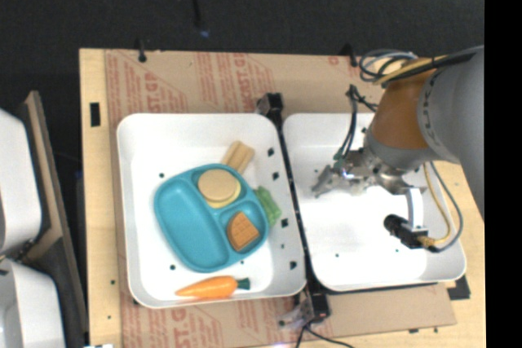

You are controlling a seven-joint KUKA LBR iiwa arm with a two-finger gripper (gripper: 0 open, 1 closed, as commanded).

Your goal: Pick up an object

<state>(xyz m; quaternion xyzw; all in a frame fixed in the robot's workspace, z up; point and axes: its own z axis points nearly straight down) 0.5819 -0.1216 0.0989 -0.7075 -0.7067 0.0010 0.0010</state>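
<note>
The left bin [130,175] holds a blue divided plate [189,232] carrying a round tan biscuit [219,185] and a brown waffle-like piece [243,231]. A pale wooden block [239,156] lies against the plate's far edge, with a green piece [269,206] at its right side. An orange carrot [210,287] rests near the bin's front wall. My gripper [342,179] hangs low over the upper left part of the right bin [359,257], apart from all of these objects. I see nothing in its grasp.
The divider between the two bins [289,200] runs just left of the gripper. Black cables and a connector [405,231] trail from the wrist over the right bin. The bench's cardboard top [196,77] stretches behind both bins.
</note>
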